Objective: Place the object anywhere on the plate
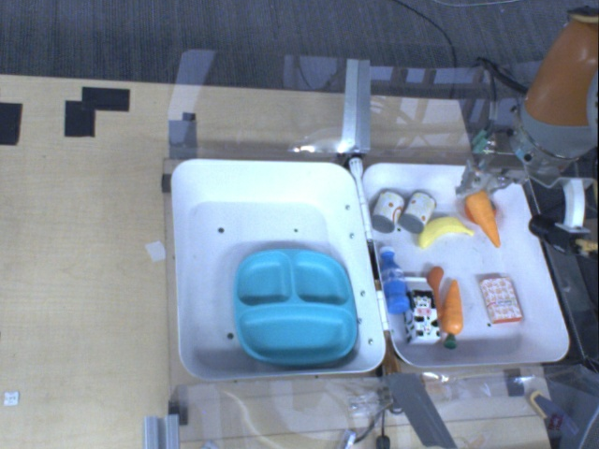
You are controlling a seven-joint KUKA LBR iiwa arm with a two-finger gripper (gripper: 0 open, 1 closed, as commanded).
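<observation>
Leftmost, bare pale wood-look worktop (84, 251). Next, left bin (201, 213): shallow, white, smooth plastic, rounded corners. Inside it, toward the near edge, one blue plate (295, 305), matte, rounded oblong, split into three compartments, nothing on it.

Then right bin (533, 251), same white plastic. Near its left wall, two short grey cans (386, 210) lying side by side, touching; below them one blue bottle (394, 283) and one black-and-white patterned box (424, 318). Middle: one yellow banana (443, 232), curved and glossy; one small orange piece (435, 279); beside that, one long carrot with a green end (452, 309). Further right, one flat packet (500, 299) with a red-and-white print.

Upper right corner of that bin: the second carrot (483, 217), orange, tapered, tip pointing toward the near right, well apart from the plate. Directly above its broad end, the jaws, touching or almost touching it; released or clenched, cannot tell. Behind, grey arm with orange band (562, 82).
</observation>
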